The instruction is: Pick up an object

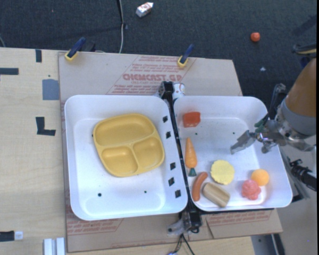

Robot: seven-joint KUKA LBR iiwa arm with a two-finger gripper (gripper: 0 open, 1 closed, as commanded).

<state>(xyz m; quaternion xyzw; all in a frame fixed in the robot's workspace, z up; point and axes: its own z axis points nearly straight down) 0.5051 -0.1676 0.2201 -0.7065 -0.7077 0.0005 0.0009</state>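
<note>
The right bin (223,104) holds several toy foods: a red block (191,119), a carrot (190,153), a yellow round slice (222,171), an orange ball (260,177), a pink lumpy piece (250,189), a red sausage (200,186) and a tan log (216,194). My gripper (252,145) hangs over the right part of this bin, above and between the yellow slice and the orange ball. Its fingers are spread open with nothing between them.
The left bin (80,142) holds a yellow divided plate (129,144). A black divider strip (173,142) runs between the bins. Blue and yellow clamps (74,49) hold the cardboard at the back. A small orange ball (255,36) lies on the dark floor.
</note>
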